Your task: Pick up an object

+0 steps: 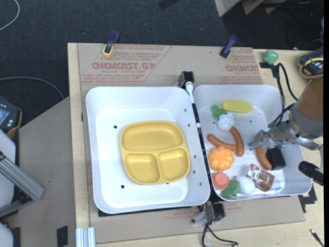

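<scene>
In the camera view, the worktop [154, 60] carried 2 white bins side by side. The left bin [97, 138] held 1 yellow tray [153, 152] with 3 compartments, lying flat near its middle. The right bin [267, 94] held the loose items: a corn cob [237, 106] near the far wall, a small white piece [225, 121] just below it, 2 orange sausages [237, 140] in the middle, an orange pumpkin-like piece [221, 159] beside them, and broccoli [231, 188], a white egg [247, 186] and a brown packet [261, 176] along the near wall. The gripper [258, 139] hung low over the right bin's right half, directly above a red sausage [263, 158] lying on the bin floor. Whether it was spread or closed could not be made out from this angle, and nothing was visibly held.
</scene>
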Available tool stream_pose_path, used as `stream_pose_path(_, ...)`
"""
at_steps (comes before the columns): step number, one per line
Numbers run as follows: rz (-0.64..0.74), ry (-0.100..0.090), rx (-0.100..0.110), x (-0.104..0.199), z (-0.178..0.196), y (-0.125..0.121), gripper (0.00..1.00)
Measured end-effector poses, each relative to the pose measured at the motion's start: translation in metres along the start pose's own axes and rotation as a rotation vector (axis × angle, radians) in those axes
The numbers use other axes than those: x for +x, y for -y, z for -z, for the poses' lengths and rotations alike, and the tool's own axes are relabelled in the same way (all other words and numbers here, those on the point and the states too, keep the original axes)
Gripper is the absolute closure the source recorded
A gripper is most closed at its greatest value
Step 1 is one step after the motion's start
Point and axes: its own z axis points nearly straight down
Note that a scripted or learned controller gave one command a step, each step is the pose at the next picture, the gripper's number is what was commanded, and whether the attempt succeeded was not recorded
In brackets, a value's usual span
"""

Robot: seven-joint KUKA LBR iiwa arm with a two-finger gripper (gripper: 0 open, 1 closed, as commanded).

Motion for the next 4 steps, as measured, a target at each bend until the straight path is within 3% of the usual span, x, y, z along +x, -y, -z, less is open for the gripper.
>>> stream_pose_path(1, 0.001, 0.001, -0.003, 0.001, -0.017, 0.0, 0.0)
stream_pose_path(2, 0.0, 0.003, -0.007, 0.0, -0.005, 0.0, 1.0)
stream_pose_path(4, 0.0, 0.008, -0.015, -0.01, 0.098, -0.001, 1.0)
